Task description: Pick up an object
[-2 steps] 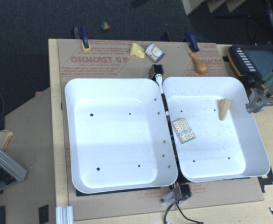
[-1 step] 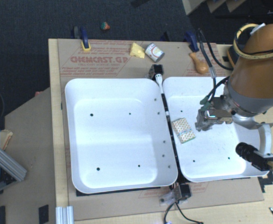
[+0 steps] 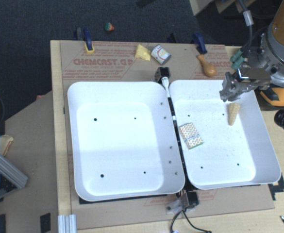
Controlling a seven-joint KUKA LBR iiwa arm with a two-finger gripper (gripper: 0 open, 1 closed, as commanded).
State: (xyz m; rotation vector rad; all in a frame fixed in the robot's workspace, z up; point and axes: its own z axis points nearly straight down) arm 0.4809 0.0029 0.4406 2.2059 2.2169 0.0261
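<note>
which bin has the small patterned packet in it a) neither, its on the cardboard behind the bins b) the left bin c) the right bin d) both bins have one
c, the patterned packet lies flat on the floor of the right bin, close to its left wall, along with a tan cone-shaped piece nearer the gripper.

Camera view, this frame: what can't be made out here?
- Hand: its fingers blur together, so their state is unreadable.
- Cone-shaped object in the right bin: contact with the hand is unclear.
- Patterned packet: print too small to read.
- Arm: cut off by the frame edge.
</note>
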